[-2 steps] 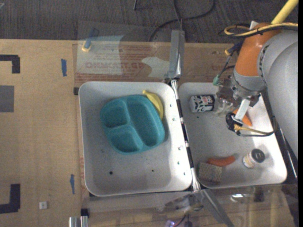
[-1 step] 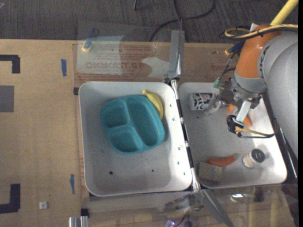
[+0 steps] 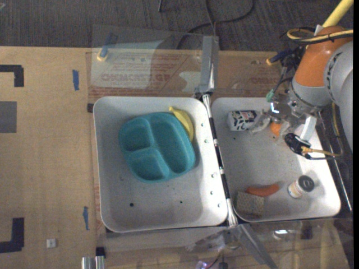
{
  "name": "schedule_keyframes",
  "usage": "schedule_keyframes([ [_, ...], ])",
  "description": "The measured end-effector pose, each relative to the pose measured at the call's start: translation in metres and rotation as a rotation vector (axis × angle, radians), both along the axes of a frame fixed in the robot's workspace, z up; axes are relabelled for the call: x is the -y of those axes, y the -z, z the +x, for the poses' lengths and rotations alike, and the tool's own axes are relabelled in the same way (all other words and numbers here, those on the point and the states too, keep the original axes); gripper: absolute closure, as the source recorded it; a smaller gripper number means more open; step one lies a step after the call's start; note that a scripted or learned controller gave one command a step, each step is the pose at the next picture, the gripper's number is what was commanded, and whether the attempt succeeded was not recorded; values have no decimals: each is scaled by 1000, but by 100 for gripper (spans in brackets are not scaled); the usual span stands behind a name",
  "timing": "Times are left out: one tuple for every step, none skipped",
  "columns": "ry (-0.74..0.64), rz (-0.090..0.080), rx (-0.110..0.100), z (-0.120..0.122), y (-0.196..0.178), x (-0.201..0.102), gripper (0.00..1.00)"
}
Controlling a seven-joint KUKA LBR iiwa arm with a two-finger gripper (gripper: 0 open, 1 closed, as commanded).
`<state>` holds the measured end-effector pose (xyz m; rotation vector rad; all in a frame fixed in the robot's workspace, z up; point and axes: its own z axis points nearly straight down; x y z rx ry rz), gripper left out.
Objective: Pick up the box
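Near the right bin's (image 3: 331,203) far edge, the box (image 3: 242,120) looks a light, stiff carton, probably best pinched across its short sides, with the gripper (image 3: 273,118) just beside it, its state impossible to tell.

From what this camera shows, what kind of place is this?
Probably a robotics lab test bench, not a kitchen: two shallow white bins on a taped cardboard-covered bench, a grey arm with an orange band, loose black cables on the floor.
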<state>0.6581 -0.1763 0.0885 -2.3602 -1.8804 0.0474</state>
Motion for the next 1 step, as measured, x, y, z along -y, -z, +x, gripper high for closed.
schedule_keyframes([
  [-3,-31,-3,-2,-7,12,100],
])
